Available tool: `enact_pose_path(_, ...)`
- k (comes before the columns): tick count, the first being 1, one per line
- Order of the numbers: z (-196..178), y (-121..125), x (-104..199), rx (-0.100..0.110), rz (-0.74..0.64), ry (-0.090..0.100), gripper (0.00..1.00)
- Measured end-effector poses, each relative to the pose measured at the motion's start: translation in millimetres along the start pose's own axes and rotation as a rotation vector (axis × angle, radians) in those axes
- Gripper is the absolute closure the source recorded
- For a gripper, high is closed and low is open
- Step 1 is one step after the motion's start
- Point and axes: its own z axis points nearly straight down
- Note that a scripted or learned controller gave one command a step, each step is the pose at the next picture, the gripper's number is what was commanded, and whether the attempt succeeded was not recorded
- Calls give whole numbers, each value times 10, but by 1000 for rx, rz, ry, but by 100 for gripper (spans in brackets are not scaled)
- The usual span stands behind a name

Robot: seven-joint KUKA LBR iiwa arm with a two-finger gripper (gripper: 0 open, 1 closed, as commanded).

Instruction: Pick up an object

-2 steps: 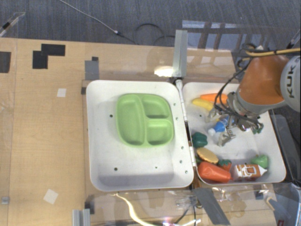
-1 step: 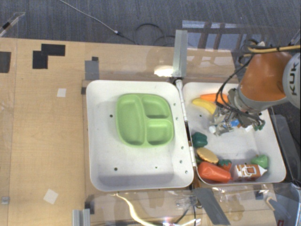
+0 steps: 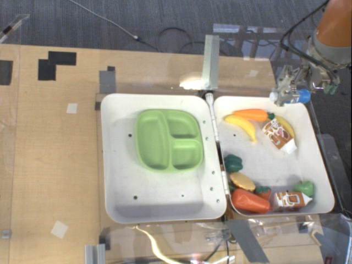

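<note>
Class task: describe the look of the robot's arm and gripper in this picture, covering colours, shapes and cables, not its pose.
The arm enters at upper right, with a rounded orange band above a grey wrist. Dark cables loop beside it. The gripper is a small cluster of pale metal parts, with a blue piece at its lower edge.

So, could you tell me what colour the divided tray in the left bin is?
Light green; the divided plastic tray shows clearly in the camera view.

Toy food scattered across my right bin

I see a banana [image 3: 242, 126] lying touching a carrot [image 3: 251, 115], a snack packet [image 3: 278, 133] beside them, green pepper [image 3: 233, 162] mid-bin, and red pepper [image 3: 250, 201] beside a small carton [image 3: 288, 201] along the near wall.
</note>
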Motion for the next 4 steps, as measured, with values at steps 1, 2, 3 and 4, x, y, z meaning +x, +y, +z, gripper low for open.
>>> enact_pose_path(1, 1305, -465, 131, 3, -35, -12, 100)
enact_pose_path(2, 1398, -451, 181, -2, -35, 6, 0)
enact_pose_path(3, 1661, -235, 480, -3, 18, 10, 0)
enact_pose_path(4, 1636, -321, 1200, -1, 107, 11, 0)
